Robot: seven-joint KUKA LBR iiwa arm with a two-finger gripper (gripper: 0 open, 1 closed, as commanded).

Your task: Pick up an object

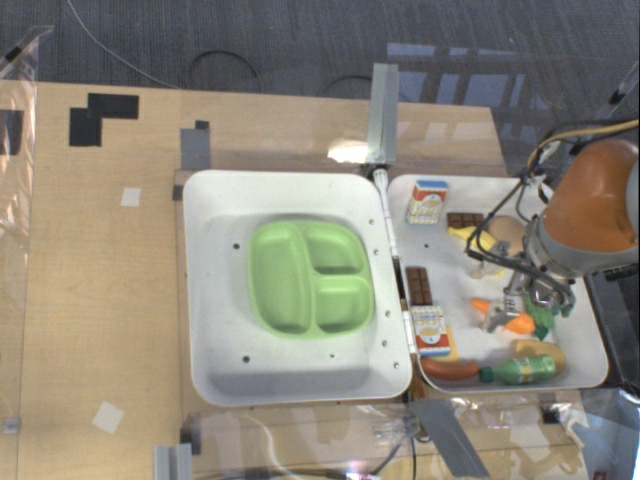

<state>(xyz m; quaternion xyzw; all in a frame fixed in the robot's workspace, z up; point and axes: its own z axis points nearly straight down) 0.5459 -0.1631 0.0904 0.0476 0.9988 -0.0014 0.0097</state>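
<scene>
My gripper (514, 304) hangs low over the right bin (596, 360), reaching in from the right under the orange wrist band (595, 200). It sits directly above an orange carrot (497, 314) with a green leafy end (545, 318); whether they touch is hidden. Close by lie a green bottle (520, 371), a tan bread roll (537, 349), a red sausage (451, 370) and a yellow banana (472, 236). Two brown chocolate bars (418, 286) (464, 221) and two small cartons (427, 202) (431, 331) fill the bin's left side.
The left bin (215, 363) holds a green divided plate (308, 277). A metal bracket (384, 118) stands at the back between the bins. Cables (556, 150) loop above the wrist. Bare wooden bench (90, 298) stretches to the left.
</scene>
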